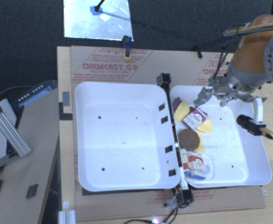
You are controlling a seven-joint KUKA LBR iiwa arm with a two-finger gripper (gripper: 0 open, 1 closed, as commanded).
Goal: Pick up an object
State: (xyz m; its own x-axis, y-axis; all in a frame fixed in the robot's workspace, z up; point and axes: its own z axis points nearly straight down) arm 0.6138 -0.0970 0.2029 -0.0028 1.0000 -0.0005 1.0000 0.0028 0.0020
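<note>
The right bin [239, 171] holds a cluster of things along its left side. A yellow wedge [182, 110] lies at the back, with a small red-and-white pack [194, 118] and a second yellow piece [205, 126] beside it. In front of them are a brown round disc [188, 139] and a white packet with a colourful print [197, 166]. My gripper [213, 101] hovers over the back of the right bin, just right of the red-and-white pack. Its fingers are spread open with nothing between them.
The left bin [89, 171] lies beside the right one, with a black divider strip [171, 125] between them. A shiny metal plate [97, 13] sits behind the bench. A grey rail [5, 129] stands at the far left.
</note>
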